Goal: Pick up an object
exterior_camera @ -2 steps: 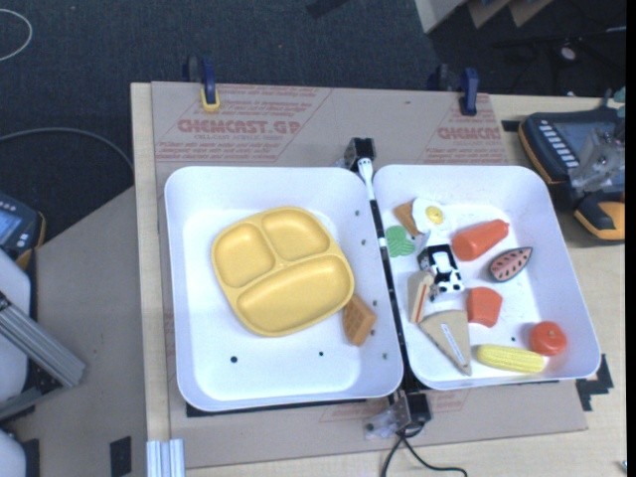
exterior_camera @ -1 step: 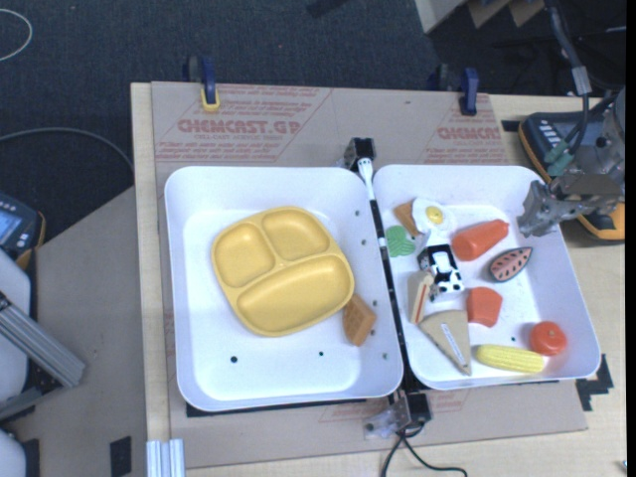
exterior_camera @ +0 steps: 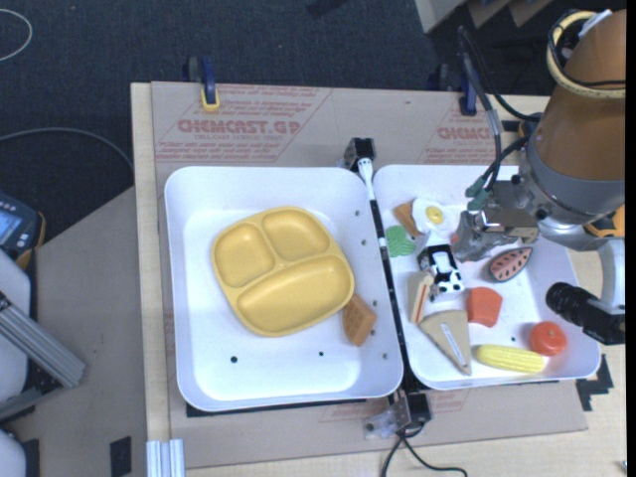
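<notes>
Black-and-white plastic toy cow: it lies in the right-hand shallow white bin, near that bin's left wall, and is judged one likely candidate for the pick. It is crowded. A thin orange carrot-like stick touches its lower left, a beige wedge-shaped piece sits just below, and a white-and-yellow toy fried egg lies just above.

Metal two-finger gripper: positioned over the upper middle of the right bin, between the cow and a reddish-brown spotted oval piece. Whether it is apart or together cannot be told from this view. No item is seen held in it.

Risks noted:
- Ambiguous target. The gripper sits between the cow, the egg and the spotted oval, not squarely over any of them. A closure from here could catch an edge only, and the piece would likely slip out on the lift.
- Crowding. A descent on the cow may strike the carrot stick or the wedge, pushing pieces aside or pinching two together.
- Flat items. The egg looks low and thin, so closing on it may scrape the bin floor and come up with nothing.
- Wall proximity. The cow is near the divide between the bins, so a descent on its left side risks fouling the rim.

The left-hand shallow white bin, holding a yellow divided plastic plate, lies well apart from the gripper.
</notes>
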You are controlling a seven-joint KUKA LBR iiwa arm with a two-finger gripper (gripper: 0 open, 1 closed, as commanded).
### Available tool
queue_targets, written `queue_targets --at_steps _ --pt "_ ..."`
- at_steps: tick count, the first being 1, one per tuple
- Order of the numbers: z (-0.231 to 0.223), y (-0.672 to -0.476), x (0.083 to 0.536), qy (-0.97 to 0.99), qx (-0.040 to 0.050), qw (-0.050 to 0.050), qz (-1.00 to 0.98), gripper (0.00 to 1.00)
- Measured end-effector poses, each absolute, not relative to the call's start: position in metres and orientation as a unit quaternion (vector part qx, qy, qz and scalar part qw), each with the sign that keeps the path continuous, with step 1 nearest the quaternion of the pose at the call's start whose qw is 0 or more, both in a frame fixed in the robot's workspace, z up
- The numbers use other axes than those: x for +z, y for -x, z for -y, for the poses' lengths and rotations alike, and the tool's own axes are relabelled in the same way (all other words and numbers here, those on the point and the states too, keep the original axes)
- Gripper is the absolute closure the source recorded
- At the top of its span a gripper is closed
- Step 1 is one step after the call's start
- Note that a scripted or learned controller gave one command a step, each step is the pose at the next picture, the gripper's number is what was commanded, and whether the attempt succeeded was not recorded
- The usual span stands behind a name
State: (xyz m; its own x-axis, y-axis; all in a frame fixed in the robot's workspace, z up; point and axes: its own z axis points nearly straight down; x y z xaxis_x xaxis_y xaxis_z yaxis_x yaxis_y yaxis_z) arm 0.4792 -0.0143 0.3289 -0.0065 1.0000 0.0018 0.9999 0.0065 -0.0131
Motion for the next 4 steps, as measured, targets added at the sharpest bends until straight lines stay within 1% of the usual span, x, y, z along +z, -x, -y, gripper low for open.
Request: queue_targets --at_steps 1,2,3,4 --pt "-0.041 -0.479 0.277 0.705 0.0042 0.005 0.710 1.00" --pt "-0.121 -0.481 0.370 0.704 -0.0035 -0.002 0.710 1.00" --pt "-0.147 -0.498 0.394 0.705 -0.0011 -0.001 0.709 1.00" --pt "-0.147 -0.499 0.401 0.706 0.0011 -0.001 0.709 1.00"
